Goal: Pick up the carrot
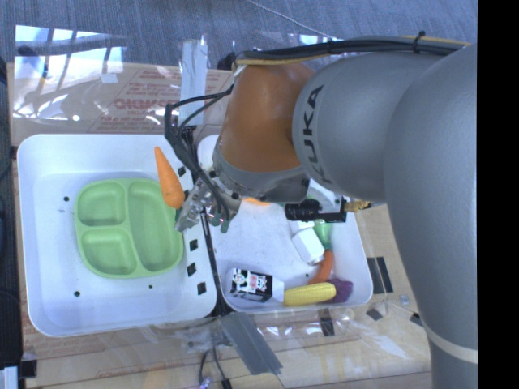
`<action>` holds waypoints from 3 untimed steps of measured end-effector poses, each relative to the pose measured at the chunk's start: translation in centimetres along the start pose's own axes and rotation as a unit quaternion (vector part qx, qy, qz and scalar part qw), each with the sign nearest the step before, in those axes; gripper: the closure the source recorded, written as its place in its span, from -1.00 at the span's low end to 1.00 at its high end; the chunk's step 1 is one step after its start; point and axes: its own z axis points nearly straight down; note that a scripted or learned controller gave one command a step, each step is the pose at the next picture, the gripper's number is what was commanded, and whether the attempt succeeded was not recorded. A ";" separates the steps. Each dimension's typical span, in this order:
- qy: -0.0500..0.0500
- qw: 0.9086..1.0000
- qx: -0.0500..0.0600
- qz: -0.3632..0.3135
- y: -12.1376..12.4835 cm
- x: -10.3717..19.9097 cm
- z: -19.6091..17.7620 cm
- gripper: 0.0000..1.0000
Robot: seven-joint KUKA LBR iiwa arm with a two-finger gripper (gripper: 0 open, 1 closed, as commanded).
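One carrot (169,178) lay beside one green tray (128,227); the gripper (197,209) hovered close, its fingers' state I couldn't tell.

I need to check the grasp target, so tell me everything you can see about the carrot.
The carrot is orange, smooth and toy-like, tapering to a point at its upper end. It lies at a slant in the left bin, over the upper right edge of the green divided plate. The gripper is right beside its thick lower end.

The orange carrot (169,178) is lying tilted, thin tip pointing up and away, its thick lower end sitting just beside the end effector (197,209), to its upper left.
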 end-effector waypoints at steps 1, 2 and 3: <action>0.002 1.000 0.001 -0.022 5.2 8.7 2.3 1.00; -0.005 0.998 -0.004 -0.063 12.3 5.2 -14.8 1.00; 0.005 0.992 0.005 -0.126 12.5 7.6 1.4 1.00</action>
